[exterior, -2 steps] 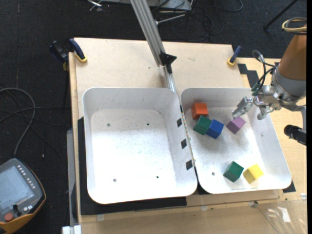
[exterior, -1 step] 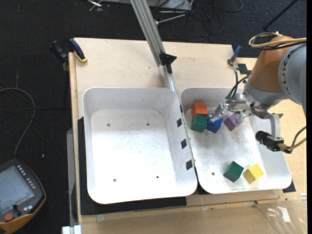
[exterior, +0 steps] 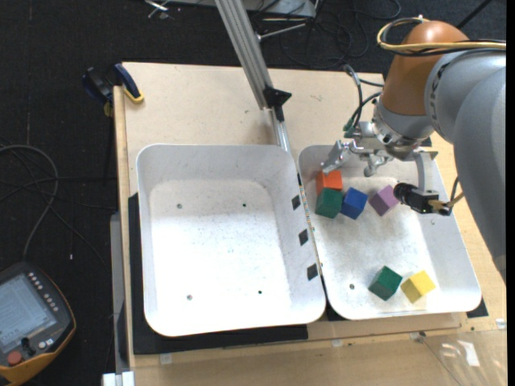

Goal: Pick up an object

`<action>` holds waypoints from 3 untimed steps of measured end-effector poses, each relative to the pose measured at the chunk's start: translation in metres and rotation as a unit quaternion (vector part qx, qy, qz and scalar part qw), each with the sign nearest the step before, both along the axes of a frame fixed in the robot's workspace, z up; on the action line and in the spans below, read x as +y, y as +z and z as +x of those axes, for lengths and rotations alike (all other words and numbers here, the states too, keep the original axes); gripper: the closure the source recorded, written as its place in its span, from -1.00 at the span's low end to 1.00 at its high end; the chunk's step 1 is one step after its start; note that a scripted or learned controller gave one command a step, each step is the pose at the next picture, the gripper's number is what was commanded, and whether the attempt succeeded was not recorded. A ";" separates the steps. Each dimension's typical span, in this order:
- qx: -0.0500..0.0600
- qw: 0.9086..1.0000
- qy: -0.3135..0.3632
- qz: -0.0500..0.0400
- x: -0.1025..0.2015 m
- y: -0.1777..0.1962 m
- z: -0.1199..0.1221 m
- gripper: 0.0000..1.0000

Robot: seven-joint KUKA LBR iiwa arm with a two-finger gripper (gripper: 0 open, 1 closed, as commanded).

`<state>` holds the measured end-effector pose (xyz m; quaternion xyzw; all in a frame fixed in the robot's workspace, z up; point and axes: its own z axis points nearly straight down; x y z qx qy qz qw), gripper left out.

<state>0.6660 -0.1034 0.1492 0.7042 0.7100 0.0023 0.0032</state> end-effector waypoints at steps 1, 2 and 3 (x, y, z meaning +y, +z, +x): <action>-0.005 1.000 -0.002 -0.001 -0.014 -0.032 -0.027 -1.00; -0.009 1.000 -0.003 -0.002 -0.015 -0.020 -0.026 1.00; -0.007 1.000 -0.004 -0.002 -0.015 -0.021 -0.026 -1.00</action>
